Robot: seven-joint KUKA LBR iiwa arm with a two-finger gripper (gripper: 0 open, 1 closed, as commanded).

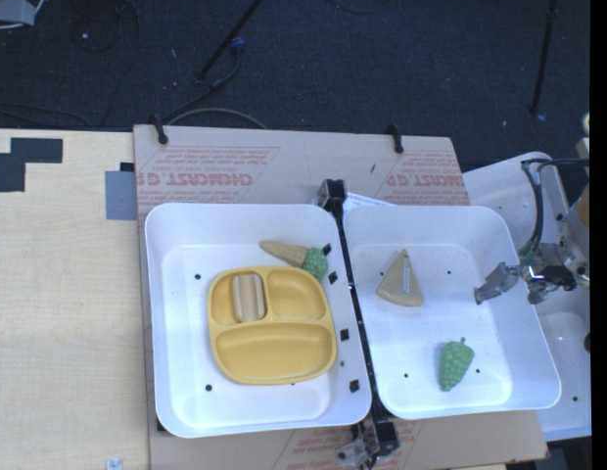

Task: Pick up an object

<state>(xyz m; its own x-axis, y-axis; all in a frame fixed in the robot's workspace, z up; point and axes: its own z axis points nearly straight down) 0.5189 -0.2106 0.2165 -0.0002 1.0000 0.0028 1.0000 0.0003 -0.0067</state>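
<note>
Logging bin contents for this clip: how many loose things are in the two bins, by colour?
Yellow: 1, plate
Tan: 3, bread, wedge, cone
Green: 1, grapes
Total: 5

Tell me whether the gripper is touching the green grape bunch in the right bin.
Apart. The camera view shows bare white bin floor between the gripper and the green grape bunch.
</note>
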